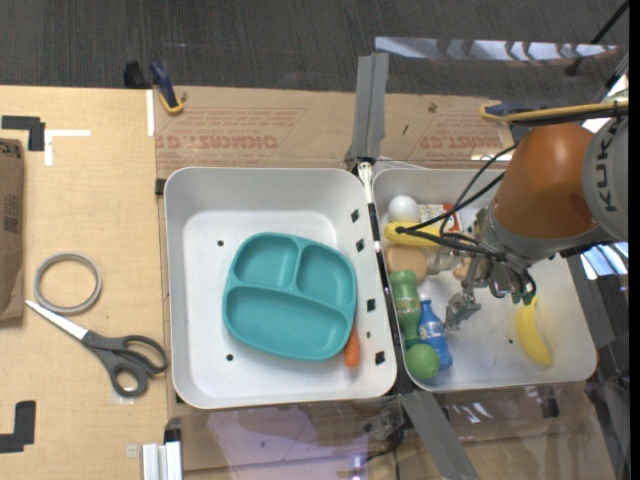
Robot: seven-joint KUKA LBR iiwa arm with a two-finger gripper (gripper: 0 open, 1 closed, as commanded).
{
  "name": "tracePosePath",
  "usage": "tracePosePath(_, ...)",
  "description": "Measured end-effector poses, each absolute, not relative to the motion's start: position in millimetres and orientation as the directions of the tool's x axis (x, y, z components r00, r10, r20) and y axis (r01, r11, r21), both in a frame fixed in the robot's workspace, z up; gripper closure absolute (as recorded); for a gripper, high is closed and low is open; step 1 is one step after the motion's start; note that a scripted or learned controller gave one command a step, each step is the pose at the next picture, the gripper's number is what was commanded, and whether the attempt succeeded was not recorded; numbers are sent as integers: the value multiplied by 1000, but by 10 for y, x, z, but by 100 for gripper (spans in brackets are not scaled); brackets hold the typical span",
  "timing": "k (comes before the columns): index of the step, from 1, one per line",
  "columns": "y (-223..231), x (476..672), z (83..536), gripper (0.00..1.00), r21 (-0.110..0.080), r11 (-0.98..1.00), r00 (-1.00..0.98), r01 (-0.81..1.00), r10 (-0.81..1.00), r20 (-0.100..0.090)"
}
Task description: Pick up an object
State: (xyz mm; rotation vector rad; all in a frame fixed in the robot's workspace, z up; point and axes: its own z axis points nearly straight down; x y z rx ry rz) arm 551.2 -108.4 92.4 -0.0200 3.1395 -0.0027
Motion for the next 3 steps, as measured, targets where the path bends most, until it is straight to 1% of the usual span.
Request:
tracePosePath(1, -957, 5049, 916, 0, 0, 992, -992, 123, 123, 0)
tracePosePath(2, -1537, 5861, 923, 0, -1, 978, -978, 206, 206, 4)
tracePosePath(3, -1353, 5080, 928, 0, 0, 1000, -1000, -5, -5, -5)
